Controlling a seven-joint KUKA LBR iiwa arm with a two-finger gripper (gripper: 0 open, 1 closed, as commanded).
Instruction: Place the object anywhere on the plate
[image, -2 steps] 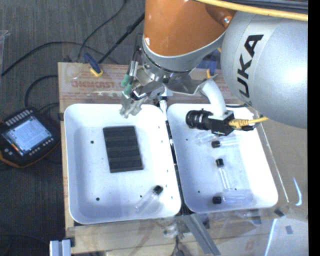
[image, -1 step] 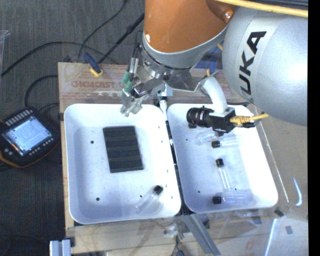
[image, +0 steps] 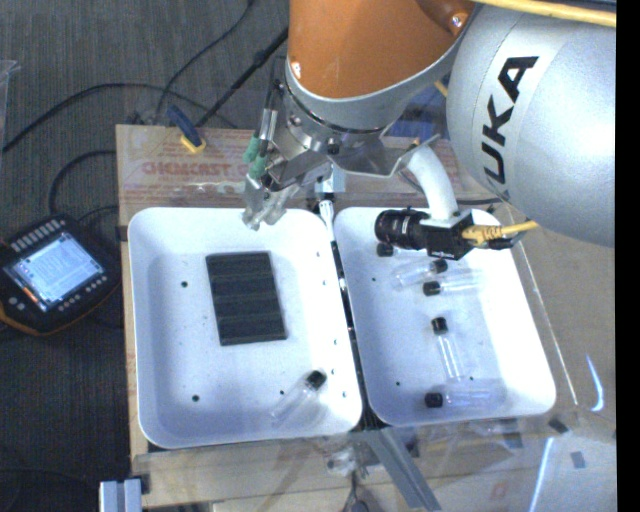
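Several clear vials lie scattered: one (image: 300, 397) at the left bin's (image: 150, 330) near corner, others in the right bin (image: 530, 340), faint against white. Farther back, the dark plate (image: 245, 297) lies flat. Beyond it, the gripper (image: 262, 205) hangs over the bin's far rim; whether it is spread, I cannot tell.

- The left bin (image: 160, 330) has bare floor all round the flat dark plate (image: 246, 297); one clear vial (image: 300, 398) lies near its front right corner.
- The right bin (image: 520, 340) is strewn with clear vials (image: 450, 352).
- A raised double rim (image: 342, 300) divides the bins.
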